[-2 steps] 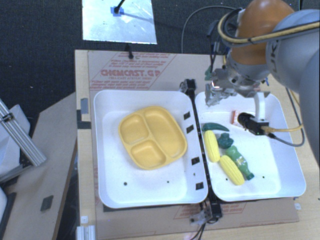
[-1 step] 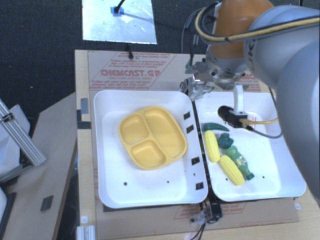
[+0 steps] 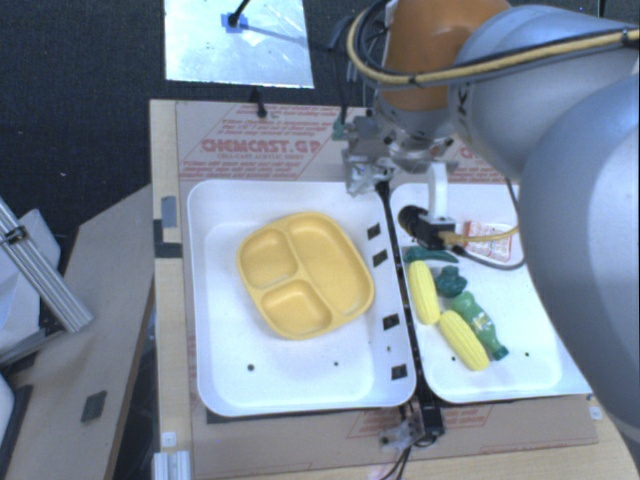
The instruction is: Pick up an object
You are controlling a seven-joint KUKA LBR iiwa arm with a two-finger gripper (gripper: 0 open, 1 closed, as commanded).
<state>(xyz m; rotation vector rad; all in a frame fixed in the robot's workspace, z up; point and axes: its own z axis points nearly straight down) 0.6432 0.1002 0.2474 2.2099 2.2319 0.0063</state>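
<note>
Yellow divided plate [image 3: 305, 273] lies flat in left bin [image 3: 220, 368], near centre, three compartments facing up, whole plate turned at slant. Over in right bin [image 3: 535, 363], two yellow cobs along left side. Upper corn cob [image 3: 424, 291] lies lengthwise just beside wall between bins. Lower corn cob [image 3: 465, 339] angles toward near right, its end close to upper one. Dark green piece [image 3: 452, 281] touches upper cob's right side. Brighter green piece [image 3: 486, 330] runs alongside lower cob. White packet with orange print [image 3: 490, 236] lies near far edge.
</note>
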